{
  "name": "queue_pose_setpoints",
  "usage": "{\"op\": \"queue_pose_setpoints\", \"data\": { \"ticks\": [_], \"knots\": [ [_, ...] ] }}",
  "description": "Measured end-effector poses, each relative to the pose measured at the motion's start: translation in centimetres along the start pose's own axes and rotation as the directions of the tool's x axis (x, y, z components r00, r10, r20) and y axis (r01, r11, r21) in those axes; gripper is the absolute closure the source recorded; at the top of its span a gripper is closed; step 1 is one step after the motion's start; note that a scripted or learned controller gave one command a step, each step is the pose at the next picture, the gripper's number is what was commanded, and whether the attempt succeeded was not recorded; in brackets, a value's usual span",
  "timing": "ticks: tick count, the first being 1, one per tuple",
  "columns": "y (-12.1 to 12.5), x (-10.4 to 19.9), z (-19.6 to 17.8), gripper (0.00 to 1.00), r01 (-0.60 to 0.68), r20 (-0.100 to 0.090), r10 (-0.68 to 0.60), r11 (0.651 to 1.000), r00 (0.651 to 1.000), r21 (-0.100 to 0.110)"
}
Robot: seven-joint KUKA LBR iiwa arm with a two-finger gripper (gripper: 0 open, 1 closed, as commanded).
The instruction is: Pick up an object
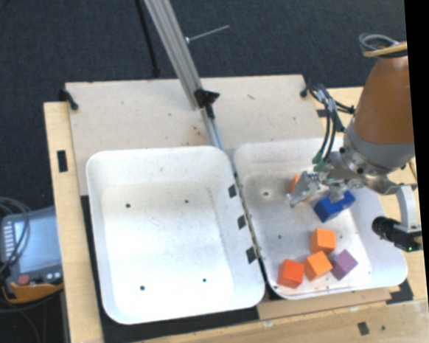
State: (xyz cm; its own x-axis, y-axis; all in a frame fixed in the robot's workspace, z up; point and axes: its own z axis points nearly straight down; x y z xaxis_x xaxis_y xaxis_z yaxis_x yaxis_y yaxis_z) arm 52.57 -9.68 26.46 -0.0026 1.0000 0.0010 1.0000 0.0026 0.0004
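My gripper (310,189) hangs low over the middle of the right bin (273,162), under the grey and orange arm that reaches in from the right. A small orange piece (296,182) shows at the gripper's left tip; whether it is gripped I cannot tell. A blue block (333,206) lies just below and to the right of the gripper, partly under the wrist. Toward the bin's front lie three orange cubes (324,239) (318,264) (290,273) and a purple cube (344,263).
The left bin (167,230) lies beside the right one, their rims meeting at a central divider (241,209). A slanted metal rail (183,58) comes down from the top to the bins' rear junction. Cables and a black fitting (393,231) sit at the right bin's right edge.
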Motion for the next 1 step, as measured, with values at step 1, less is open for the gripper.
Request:
{"op": "queue_pose_setpoints", "data": {
  "ticks": [1],
  "knots": [
    [0.01, -0.04, -0.01, 0.0, -0.004, 0.0, 0.004, 1.0, 1.0, -0.001]
  ]
}}
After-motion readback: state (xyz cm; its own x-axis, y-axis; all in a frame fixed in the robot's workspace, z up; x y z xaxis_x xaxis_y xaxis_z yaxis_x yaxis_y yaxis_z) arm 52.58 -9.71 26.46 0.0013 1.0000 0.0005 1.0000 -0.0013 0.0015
